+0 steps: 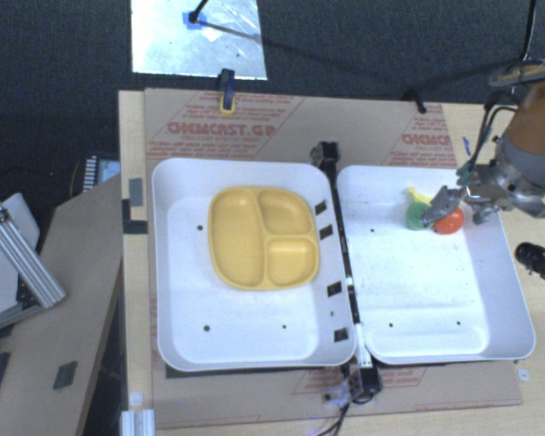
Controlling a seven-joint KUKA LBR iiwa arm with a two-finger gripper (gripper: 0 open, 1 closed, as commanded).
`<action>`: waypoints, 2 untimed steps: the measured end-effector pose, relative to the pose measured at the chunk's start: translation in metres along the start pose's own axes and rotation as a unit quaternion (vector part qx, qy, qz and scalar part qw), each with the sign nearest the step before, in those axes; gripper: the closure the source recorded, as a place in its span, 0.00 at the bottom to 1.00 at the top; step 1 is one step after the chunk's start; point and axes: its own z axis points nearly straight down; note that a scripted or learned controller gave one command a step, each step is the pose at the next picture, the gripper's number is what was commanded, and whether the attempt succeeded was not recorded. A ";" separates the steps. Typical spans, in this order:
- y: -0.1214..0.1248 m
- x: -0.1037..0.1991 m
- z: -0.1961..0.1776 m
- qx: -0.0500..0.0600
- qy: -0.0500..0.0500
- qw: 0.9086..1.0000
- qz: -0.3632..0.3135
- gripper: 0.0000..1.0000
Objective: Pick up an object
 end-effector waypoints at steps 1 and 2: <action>0.002 0.000 -0.007 -0.006 -0.001 1.000 -0.001 0.00; 0.000 -0.001 0.035 -0.004 -0.001 1.000 0.000 0.00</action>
